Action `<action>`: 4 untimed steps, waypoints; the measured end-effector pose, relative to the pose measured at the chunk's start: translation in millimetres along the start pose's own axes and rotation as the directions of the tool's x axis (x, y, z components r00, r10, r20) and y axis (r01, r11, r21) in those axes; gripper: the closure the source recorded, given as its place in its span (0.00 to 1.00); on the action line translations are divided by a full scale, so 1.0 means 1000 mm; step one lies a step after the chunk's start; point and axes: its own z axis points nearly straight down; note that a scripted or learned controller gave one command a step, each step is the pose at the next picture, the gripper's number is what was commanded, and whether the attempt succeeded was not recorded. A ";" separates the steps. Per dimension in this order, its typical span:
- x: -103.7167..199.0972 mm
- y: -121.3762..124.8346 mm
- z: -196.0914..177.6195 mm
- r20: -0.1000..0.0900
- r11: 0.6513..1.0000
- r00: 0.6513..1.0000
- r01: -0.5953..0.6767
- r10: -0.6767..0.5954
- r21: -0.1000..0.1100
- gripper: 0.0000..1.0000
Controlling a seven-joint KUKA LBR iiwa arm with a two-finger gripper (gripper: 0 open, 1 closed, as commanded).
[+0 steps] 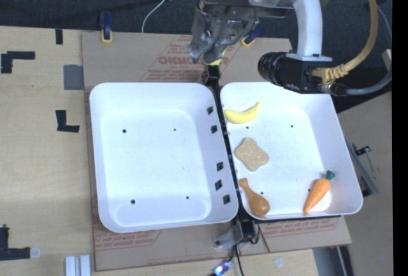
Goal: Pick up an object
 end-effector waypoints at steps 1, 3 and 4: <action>0.033 0.030 0.063 0.001 1.000 1.000 -0.009 0.009 -0.003 1.00; 0.033 0.067 0.048 -0.002 1.000 1.000 -0.006 0.006 -0.008 1.00; 0.031 0.044 0.162 0.004 1.000 1.000 -0.010 0.010 0.005 1.00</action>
